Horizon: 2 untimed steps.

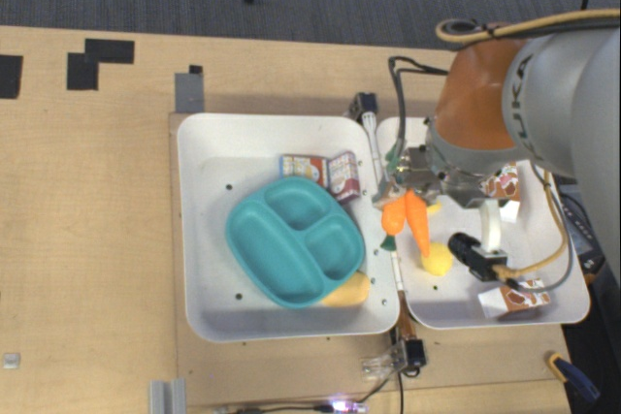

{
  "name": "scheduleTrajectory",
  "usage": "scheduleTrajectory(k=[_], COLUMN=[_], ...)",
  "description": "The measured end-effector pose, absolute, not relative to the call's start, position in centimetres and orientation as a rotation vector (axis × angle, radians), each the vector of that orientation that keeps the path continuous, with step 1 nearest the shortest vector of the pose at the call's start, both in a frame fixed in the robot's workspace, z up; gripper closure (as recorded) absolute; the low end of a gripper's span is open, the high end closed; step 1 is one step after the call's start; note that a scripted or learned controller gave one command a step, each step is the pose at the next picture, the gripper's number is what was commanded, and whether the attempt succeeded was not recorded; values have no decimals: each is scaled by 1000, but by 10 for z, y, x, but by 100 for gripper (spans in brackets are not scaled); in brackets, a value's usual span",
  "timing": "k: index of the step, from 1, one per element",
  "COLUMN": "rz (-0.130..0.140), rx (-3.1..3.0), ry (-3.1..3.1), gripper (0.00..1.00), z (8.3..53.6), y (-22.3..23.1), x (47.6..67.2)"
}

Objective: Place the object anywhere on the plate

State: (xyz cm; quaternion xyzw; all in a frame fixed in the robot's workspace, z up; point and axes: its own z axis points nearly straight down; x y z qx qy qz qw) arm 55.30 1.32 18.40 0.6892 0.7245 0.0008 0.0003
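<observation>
- While the orange carrot (409, 213) is lying against the inner wall of the bin (548, 310) under the arm, just below the jaws, I am not managing to tell whether they are clenched on it
- Any lift should be clearing that wall before crossing to the teal plate (291, 242), then lowering over a bare compartment

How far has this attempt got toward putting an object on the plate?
Done: nothing lies on the teal plate yet; the yellow item only touches its lower edge. In hand: the arm's wrist hangs over the right bin, just above the orange carrot, though I can't tell if the claw grips it. Left: securing an object, carrying it over the divider into the left bin, and setting it on the plate.
</observation>
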Motion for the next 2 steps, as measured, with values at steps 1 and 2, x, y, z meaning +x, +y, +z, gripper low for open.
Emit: scheduleTrajectory(k=[1, 2], rz=[2, 2], rx=[2285, 2285], ry=[2157, 2156], gripper=[100, 0], z=[184, 184], y=[90, 90], x=[525, 525])
